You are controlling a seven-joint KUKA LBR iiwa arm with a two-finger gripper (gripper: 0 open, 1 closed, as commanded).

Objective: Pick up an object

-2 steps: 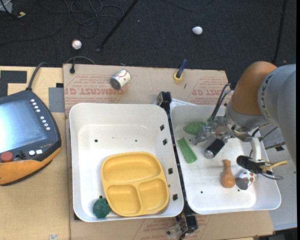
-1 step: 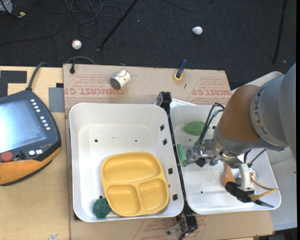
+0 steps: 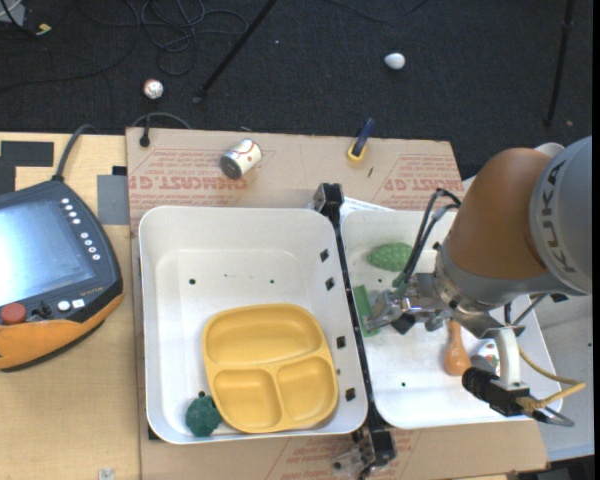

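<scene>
On the bench's right bin [image 3: 420, 408], we find the gripper [image 3: 380, 313] low beside a green block [image 3: 361, 303]; finger state we cannot tell. The block seems light, rigid; grip its long sides.

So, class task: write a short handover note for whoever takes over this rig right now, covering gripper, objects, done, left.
Gripper: low in the right bin, at its left wall; grip state unclear.
Objects: green leafy item and orange piece in the right bin; yellow divided tray and dark green lump in the left bin.
Done: nothing seen lifted.
Left: pick up one object.
</scene>
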